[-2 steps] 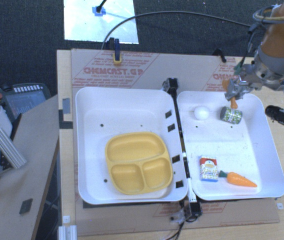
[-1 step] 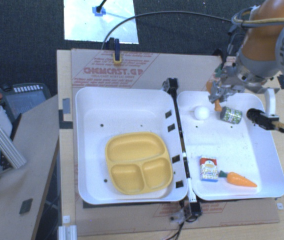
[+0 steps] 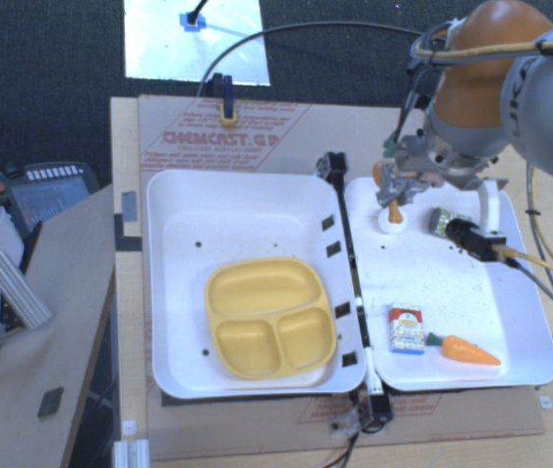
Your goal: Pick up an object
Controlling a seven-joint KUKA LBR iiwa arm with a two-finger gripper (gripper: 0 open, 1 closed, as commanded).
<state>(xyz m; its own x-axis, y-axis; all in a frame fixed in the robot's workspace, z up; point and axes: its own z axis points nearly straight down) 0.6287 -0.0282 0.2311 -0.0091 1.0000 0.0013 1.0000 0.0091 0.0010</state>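
Small rounded white object (image 3: 391, 220) at pincer (image 3: 393, 201)

Two shallow white bins side by side on a cardboard sheet (image 3: 256, 130) with red lettering, on the tabletop (image 3: 125, 164). In the left bin (image 3: 174, 213), a yellow tray (image 3: 271, 315) with three compartments, lying flat toward the near wall. Over the far left part of the right bin (image 3: 495, 300), the tool (image 3: 393, 201), at the end of the grey arm (image 3: 510, 76) reaching in from the right. Close under it, a small white piece (image 3: 391, 220) with an orange top; contact not discernible. Just right of that, a small greenish item (image 3: 440, 222). Near the front wall, a red and white box (image 3: 407, 329), and just beside it on the right an orange carrot (image 3: 463, 350).
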